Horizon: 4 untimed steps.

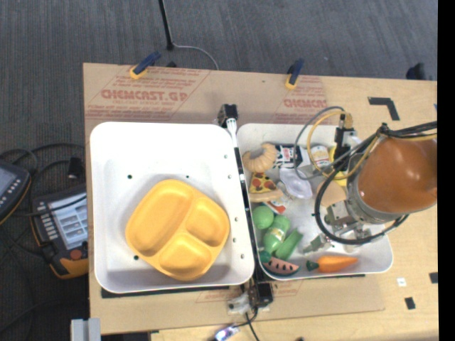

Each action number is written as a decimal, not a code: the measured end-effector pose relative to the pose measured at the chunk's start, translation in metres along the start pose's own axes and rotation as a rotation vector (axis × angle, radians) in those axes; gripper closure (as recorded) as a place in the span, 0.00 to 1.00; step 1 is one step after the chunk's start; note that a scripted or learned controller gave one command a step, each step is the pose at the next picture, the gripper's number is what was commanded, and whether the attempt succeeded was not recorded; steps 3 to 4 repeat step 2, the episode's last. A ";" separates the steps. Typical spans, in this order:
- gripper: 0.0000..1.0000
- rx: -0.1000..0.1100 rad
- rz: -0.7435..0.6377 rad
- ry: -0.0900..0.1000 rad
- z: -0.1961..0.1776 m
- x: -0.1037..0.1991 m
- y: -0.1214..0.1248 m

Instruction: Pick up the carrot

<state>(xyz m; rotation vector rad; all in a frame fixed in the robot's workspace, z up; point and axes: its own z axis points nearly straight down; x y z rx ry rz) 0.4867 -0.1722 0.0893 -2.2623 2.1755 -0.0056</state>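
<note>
The left bin holds a yellow divided plate toward its 5 o'clock side, with bare white floor along the 9 and 12 o'clock walls. The right bin is crowded at its 9 o'clock side: a pizza slice, green toys and a watermelon slice. The carrot lies flat against the rim at 6 o'clock, leaf end toward 9. The gripper hangs just above it at 11 o'clock; whether its jaws are parted or closed cannot be told.
</note>
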 end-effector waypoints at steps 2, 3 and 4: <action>0.00 -0.005 0.279 0.005 0.000 0.005 0.002; 0.00 -0.005 0.279 0.005 0.000 0.005 0.002; 0.00 -0.005 0.279 0.005 0.000 0.005 0.002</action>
